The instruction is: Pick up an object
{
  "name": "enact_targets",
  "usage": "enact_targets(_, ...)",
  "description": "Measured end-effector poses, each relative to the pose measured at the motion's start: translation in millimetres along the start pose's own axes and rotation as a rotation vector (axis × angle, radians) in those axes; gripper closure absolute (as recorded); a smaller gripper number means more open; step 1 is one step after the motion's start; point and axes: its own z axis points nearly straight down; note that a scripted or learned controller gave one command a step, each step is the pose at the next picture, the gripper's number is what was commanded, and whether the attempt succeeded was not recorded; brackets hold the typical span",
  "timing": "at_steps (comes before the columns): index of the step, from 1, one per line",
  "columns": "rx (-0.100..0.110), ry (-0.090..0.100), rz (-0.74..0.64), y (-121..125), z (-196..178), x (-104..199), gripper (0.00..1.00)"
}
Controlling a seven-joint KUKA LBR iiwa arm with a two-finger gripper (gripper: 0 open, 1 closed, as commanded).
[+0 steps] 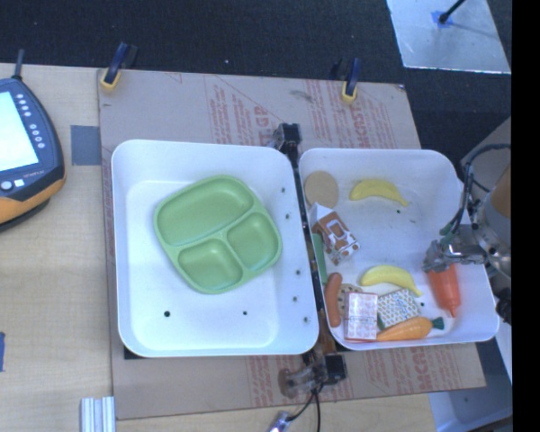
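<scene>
Gripper (445,257) low at the right bin's (432,165) right edge, jaw state impossible to tell from here. Orange-red carrot toy (445,292) right below it in that bin, touching or nearly so, long axis running toward the near wall. Probably just a short drop away.
</scene>
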Motion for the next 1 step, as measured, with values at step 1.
enact_targets(1,0.002,0.007,-0.004,-28.3,38.7,2.7,0.0)
